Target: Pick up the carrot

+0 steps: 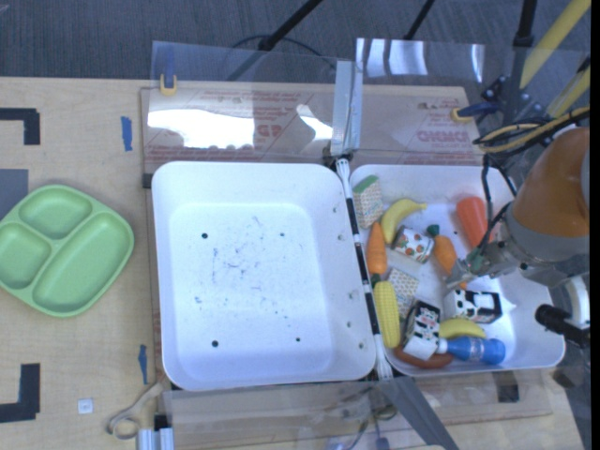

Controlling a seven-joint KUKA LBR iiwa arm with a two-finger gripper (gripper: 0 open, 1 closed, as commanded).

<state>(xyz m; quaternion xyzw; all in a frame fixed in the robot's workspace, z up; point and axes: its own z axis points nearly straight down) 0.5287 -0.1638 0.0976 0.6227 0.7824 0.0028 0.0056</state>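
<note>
Small orange tapered plastic carrot [444,252], lay in right-hand shallow white bin [544,345] among 2 bananas and corn, touching two-finger gripper [466,268], grip state impossible to tell; judged light, rigid, smooth, likely slippery, best pinched across thick middle.

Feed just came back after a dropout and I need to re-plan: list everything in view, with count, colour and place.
bins: 2, white, side by side on the bench
carrots: 3 orange pieces, right bin
bananas: 2, yellow, right bin
corn cob: 1, yellow, right bin near divider
bottle: 1, blue, right bin front
cartons: 2, black-and-white, right bin front
divided plate: 1, green, bench left
gripper: 1, over right bin
arm: 1, grey and orange, from right
</note>
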